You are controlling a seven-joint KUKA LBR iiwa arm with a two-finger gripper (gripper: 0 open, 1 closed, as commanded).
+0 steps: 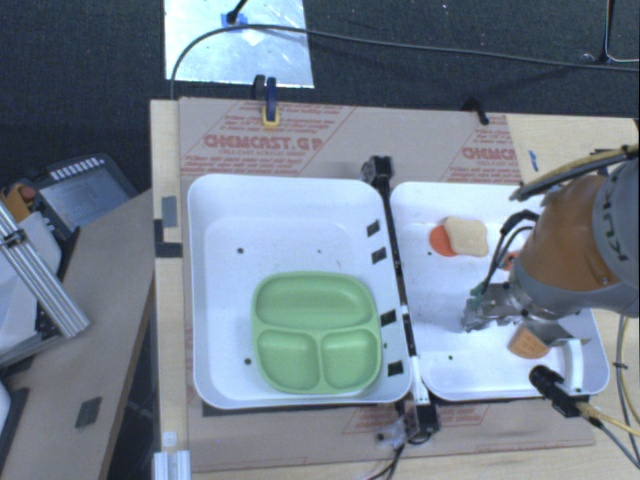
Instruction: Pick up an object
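In the right bin a tan, bread-like piece lies at the back, resting against a small orange-red disc. A brownish-orange chunk sits near the bin's front right, partly covered by the arm. My gripper is low over the right bin's floor, just left of that chunk and well in front of the tan piece. The wrist and its cables hide the gripper's tip.
The left bin holds a green divided plate at its front. A black clip strip runs between the two bins. The orange-banded arm covers the right bin's right side.
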